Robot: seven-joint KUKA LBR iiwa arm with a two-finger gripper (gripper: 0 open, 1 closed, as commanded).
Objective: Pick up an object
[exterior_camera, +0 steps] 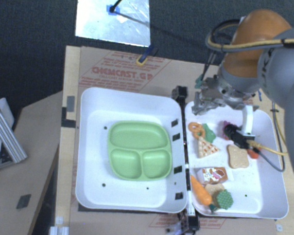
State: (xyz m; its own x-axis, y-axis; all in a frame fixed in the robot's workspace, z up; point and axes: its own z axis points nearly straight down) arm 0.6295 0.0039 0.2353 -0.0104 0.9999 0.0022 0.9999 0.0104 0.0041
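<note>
My gripper [204, 105] hangs over the far left corner of the right bin [271, 201], above and just behind the toy food. Nothing shows between its fingers. Below it lie an orange pretzel-like piece [195, 128] with a green piece [208, 131] beside it, and a pizza slice [206, 147]. A bread slice [237, 156] lies toward the middle of the bin. Nearer the front are a small printed packet [213, 174], a carrot [201, 192] and a green broccoli piece [225, 199].
The left bin [91, 135] holds a green three-compartment plate [137, 149]. A purple piece [228, 124] and a red piece [253, 153] lie near the arm's bracket. The large grey and orange arm [268, 43] overhangs the right bin's far side.
</note>
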